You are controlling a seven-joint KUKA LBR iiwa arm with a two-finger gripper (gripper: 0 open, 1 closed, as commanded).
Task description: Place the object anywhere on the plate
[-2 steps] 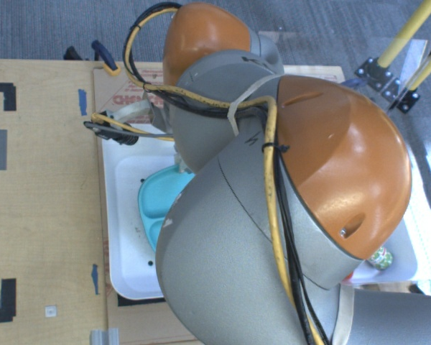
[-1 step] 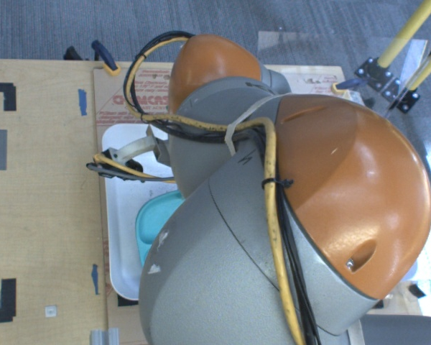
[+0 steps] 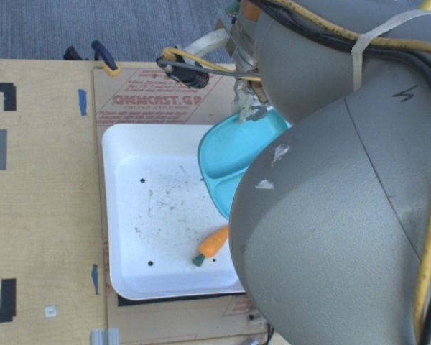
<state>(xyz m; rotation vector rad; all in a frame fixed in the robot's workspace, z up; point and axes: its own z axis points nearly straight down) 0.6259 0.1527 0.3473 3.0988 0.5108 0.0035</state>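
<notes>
You were looking down on a shallow white plastic bin (image 3: 129, 192) with rounded corners, resting on a printed brown cardboard sheet (image 3: 158, 99) laid over the pale wooden counter (image 3: 43, 192). The bin's floor showed faint scuffs and 3 small dark holes. Near its lower right part lay a small orange toy carrot with a green stub end (image 3: 212, 244), tilted, its green tip pointing down and left, flat on the bin floor. Above and to the right of it, apart from it, sat a light blue plastic plate (image 3: 233, 153), its right side hidden under the bulky grey robot arm (image 3: 345, 214), which covered most of the right half of the view. The carrot lay off the plate, just below the plate's lower rim.

At the plate's upper edge you could make out the metal pincer (image 3: 248, 111), seemingly just over the rim; whether it was released or clenched could not be told, as it was too small and cluttered. Yellow and black cables (image 3: 194, 63) looped from the wrist. Blue tape marks (image 3: 82, 101) sat on the counter at left.
</notes>
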